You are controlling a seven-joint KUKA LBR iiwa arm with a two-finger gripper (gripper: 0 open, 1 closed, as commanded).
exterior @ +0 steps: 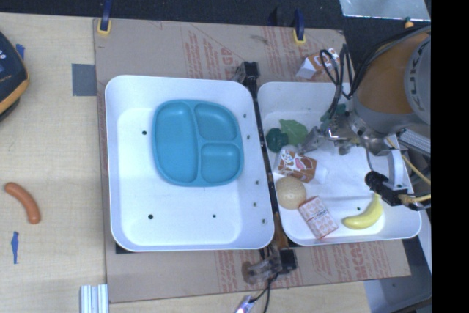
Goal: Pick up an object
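The right bin holds several small items. A green leafy toy lies at its left, with a brown and white packet just below it. Further down are a round tan ball and a pink carton. A yellow banana rests near the front right corner. My gripper hangs low over the bin's middle, just right of the green toy and above the packet. I see nothing held in it.
The left bin carries a blue divided plate. A sausage toy lies on the bench at far left, and a dark device sits at the left edge. Cables and the arm's grey body crowd the right bin's far right side.
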